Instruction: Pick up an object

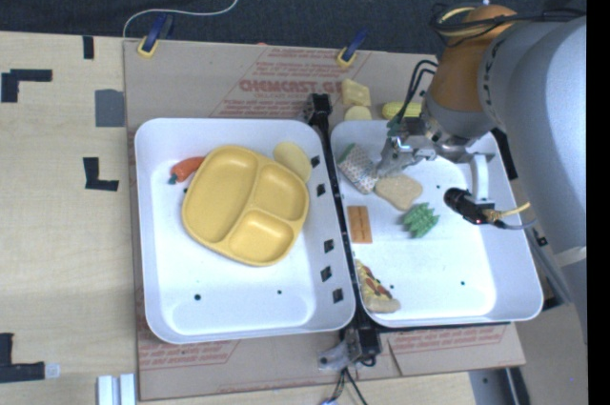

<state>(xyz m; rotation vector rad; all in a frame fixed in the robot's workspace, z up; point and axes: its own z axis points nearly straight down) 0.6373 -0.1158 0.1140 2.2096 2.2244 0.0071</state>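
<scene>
My gripper (400,151) sits low over the far-left part of the right bin (477,284); can't tell how the jaws stand, the wrist hides them. Nearest target, I'd say, is the tan bread-like piece (397,192), just near-side of the jaws, long axis running left-right with a slight tilt. The grey mesh piece (358,171) lies just left, green toy (418,219) further near-right.

A yellow plate (246,204) and an orange carrot (187,168) lie in white bins (238,313); nearby are green broccoli (419,219) and a tan bread piece (398,192).
</scene>
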